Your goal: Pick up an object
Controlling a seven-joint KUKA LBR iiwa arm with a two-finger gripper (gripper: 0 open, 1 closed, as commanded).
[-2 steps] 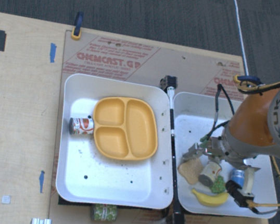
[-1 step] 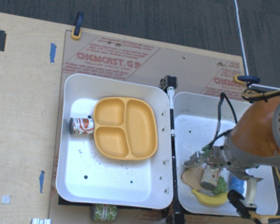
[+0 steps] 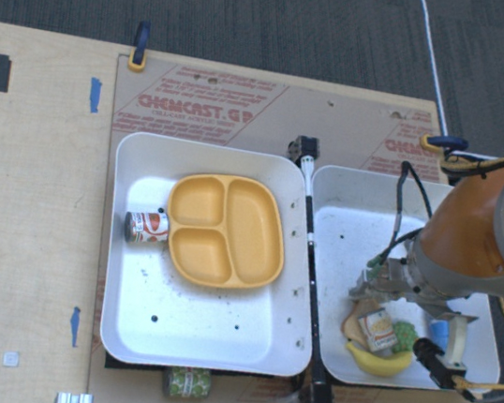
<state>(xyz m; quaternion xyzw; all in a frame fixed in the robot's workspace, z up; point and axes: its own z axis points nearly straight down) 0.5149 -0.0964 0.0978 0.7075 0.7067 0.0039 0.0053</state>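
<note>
Orange-banded arm hangs over the right bin [image 3: 347, 201]; the gripper [image 3: 378, 292] sits just above a packet [image 3: 376, 331] beside the banana [image 3: 377, 360]. Jaw state: cannot tell. Best to descend straight, centred on one item.

left bin [image 3: 120, 317]: plate [image 3: 225, 231], can [image 3: 147, 226] touching its left | right bin [image 3: 347, 201]: banana [image 3: 377, 360] at front

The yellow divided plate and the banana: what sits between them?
In the camera view, the two bins' adjoining rims and a black rod along them lie between the yellow divided plate and the banana.
</note>
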